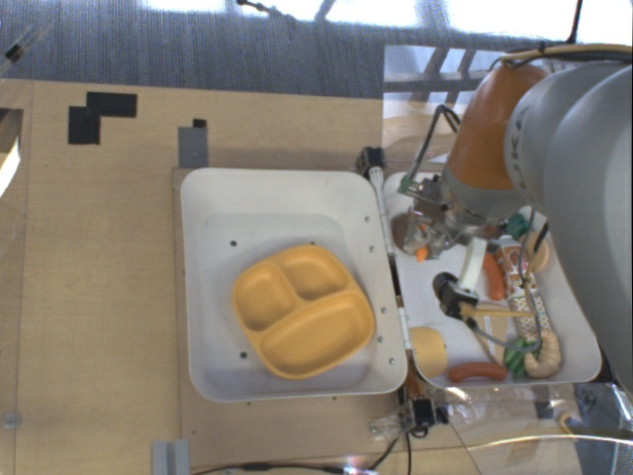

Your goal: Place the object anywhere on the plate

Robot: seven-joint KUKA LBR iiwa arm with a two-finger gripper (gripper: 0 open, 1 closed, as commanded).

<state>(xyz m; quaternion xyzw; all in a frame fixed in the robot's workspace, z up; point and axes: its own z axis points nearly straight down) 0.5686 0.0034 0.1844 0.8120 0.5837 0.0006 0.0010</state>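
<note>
Down in the right bin, near its left wall and far edge, the gripper hangs among the clutter, too blurred to say how it stands. Along that bin's near edge lie a red sausage and a tan cup. Midway in the left bin rests the yellow plate, three-sectioned.
</note>
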